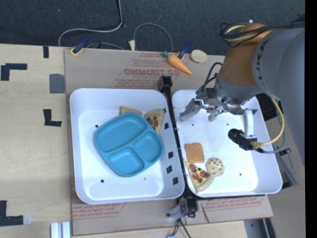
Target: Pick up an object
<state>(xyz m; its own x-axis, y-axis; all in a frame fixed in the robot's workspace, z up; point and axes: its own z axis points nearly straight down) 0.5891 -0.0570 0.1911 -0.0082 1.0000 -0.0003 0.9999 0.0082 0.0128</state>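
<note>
While the toast slice (194, 152), the cookie (215, 166) and the pizza slice (199, 175) are lying together at the lower left of the right bin (262, 182), the tool (202, 111) is hovering above them in that bin's upper part, its two fingers spread apart and gripping nothing. The grey arm (267, 58) is reaching in from the frame's right. In the left bin (81, 148), a blue divided plate (129, 144) is resting partly over two more flat food pieces (154, 117). Toward the top of the frame, a toy carrot (178, 63) and a pale round piece (199, 56) are sitting on the cardboard (119, 68) covering the table (29, 148).
</note>
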